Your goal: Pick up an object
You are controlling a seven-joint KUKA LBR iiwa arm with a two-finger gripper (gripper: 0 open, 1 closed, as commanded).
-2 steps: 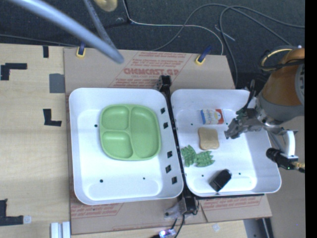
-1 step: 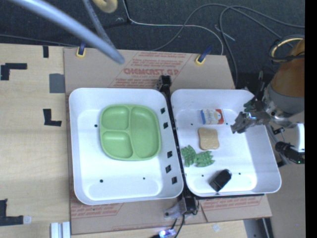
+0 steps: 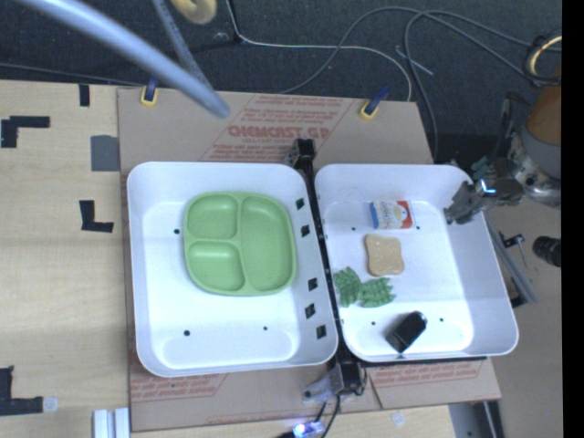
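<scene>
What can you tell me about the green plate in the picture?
The green plate is pale green, looks like smooth plastic, and has rounded corners. Raised ridges split it into three compartments. It lies flat, right side up, on the floor of the left white bin, apart from the walls. Nothing else touches it.

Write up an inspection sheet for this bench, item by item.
Surface: cardboard sheet on a wooden bench, bearing the left bin and right bin side by side.
Job's things: in the right bin, a small packet, a tan bread slice, a green leafy piece, a black object.
Clutter: green divided plate in the left bin.
Grippers: gripper at the right bin's far right rim, nothing seen between its fingers.
Cables: thin cables looping behind the bins.
Surroundings: dark floor behind; black tape marks on the bench.
</scene>
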